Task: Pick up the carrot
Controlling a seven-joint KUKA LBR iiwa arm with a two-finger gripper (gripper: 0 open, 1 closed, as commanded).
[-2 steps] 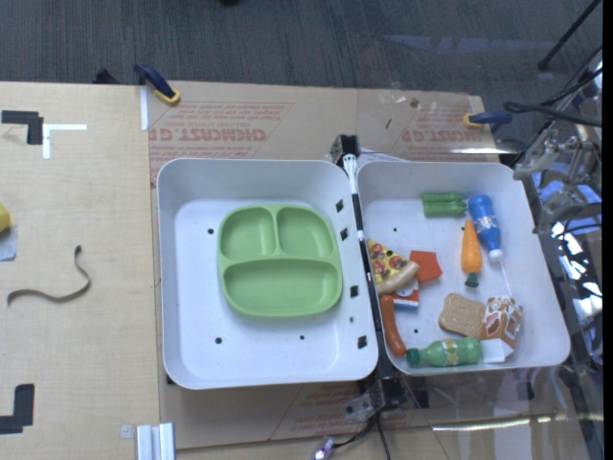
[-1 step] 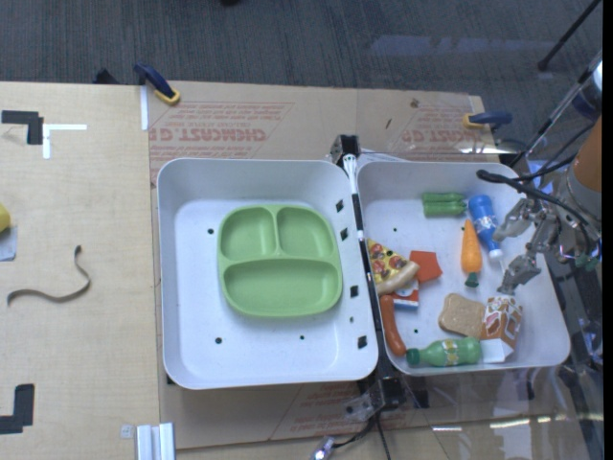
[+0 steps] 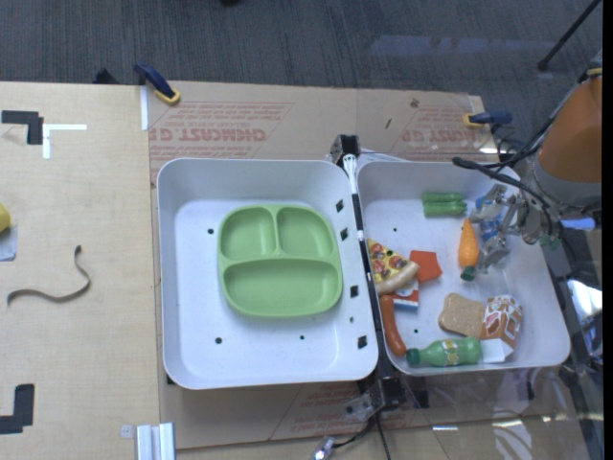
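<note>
i see my gripper just beside the carrot lying in the right bin, grip state i cannot tell, so the pickup looks not yet done.

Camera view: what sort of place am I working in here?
Likely a robotics lab bench: two white bins clamped onto cardboard, toy food like the carrot beside the gripper, grey office carpet behind.

Green divided plate in the left bin. In the right bin: pizza slice, bread slice, green bottle, sausage.
</note>
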